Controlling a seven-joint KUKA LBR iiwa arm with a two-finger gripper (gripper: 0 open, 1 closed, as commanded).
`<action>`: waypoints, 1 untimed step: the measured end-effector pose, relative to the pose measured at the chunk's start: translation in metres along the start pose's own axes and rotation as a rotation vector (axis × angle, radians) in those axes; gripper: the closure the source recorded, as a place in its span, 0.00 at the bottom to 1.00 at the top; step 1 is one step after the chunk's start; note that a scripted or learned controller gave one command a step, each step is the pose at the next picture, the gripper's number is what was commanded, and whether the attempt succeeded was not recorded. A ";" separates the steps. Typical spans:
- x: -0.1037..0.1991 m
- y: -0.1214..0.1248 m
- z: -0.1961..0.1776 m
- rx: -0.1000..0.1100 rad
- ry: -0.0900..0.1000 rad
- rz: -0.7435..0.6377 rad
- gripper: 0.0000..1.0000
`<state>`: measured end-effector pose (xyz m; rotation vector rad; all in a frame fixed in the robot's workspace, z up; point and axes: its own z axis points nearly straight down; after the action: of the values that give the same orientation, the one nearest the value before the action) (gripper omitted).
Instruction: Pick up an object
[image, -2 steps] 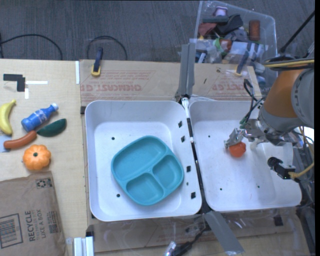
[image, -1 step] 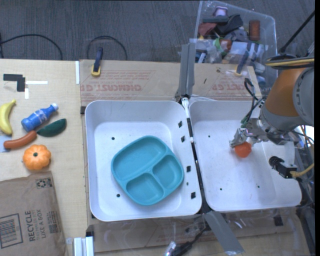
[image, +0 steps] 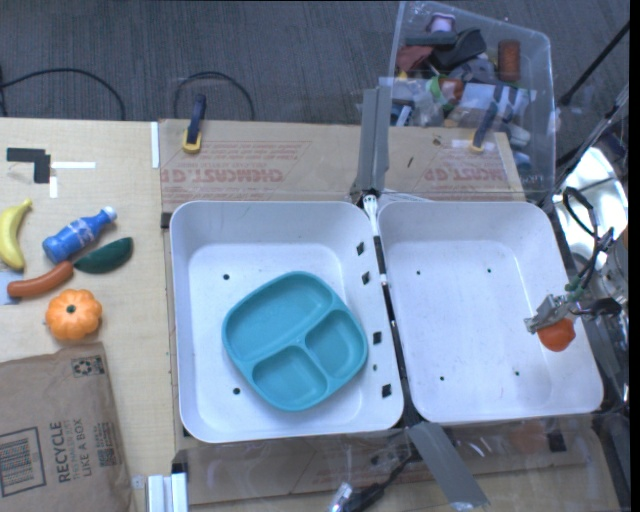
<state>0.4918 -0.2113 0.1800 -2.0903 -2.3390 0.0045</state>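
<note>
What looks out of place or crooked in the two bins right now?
The teal divided plate lies askew in the left bin, turned at an angle to its walls. In the right bin, a small orange object sits at the far right edge beside the gripper. Nothing looks spilled or broken.

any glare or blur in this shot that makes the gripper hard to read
Camera view: a blown-out white glare patch sits at the right edge above the arm; the gripper is small and soft at the right bin's right wall, against an orange object, so its grasp is unclear; the teal divided plate in the left bin is evenly lit and sharp.
</note>
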 end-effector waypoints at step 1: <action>0.042 0.038 -0.006 -0.002 -0.001 -0.059 1.00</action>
<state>0.5246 -0.1654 0.1858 -2.0221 -2.4010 0.0035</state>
